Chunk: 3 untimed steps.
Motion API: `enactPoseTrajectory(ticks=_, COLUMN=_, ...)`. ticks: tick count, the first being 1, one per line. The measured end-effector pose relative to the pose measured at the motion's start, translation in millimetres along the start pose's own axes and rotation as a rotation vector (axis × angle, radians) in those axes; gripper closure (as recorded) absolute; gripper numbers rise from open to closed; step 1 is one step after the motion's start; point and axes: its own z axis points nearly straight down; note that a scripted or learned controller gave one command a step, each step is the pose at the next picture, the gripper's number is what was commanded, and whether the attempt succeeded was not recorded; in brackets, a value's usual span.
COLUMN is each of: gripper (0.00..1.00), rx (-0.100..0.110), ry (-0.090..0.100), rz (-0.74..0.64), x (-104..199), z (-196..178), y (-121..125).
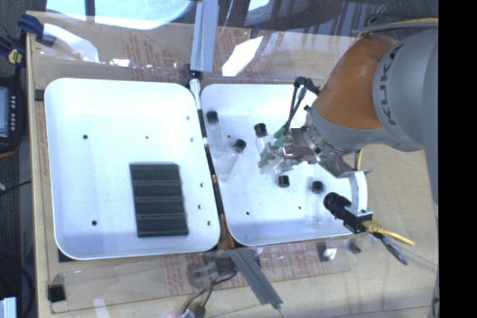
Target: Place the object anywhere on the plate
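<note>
The dark ribbed plate (158, 199) lies flat in the left bin (67, 108), long axis running near to far. The pincer (274, 158) hangs over small dark-capped vials (239, 146) in the right bin (257, 231); its state is unclear

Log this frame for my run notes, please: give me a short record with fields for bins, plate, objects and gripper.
left bin: holds a dark ribbed plate
right bin: holds several small clear vials with black caps
gripper: low over the right bin, among the vials
grip: cannot tell
arm: enters from the right
plate: nothing on it
</note>
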Motion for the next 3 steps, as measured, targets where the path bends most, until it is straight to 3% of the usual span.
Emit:
enactPoseTrajectory(ticks=1, gripper=1.00, rx=0.005, ry=0.003, rz=0.399, x=84.3, z=-3.4, y=-25.6)
enactPoseTrajectory(ticks=2, gripper=1.00, rx=0.007, ry=0.002, rz=0.627, x=156.5, z=22.1, y=-26.5)
enactPoseTrajectory(ticks=3, gripper=1.00, rx=0.004, ry=0.001, rz=0.847, x=239.6, z=14.8, y=-26.6)
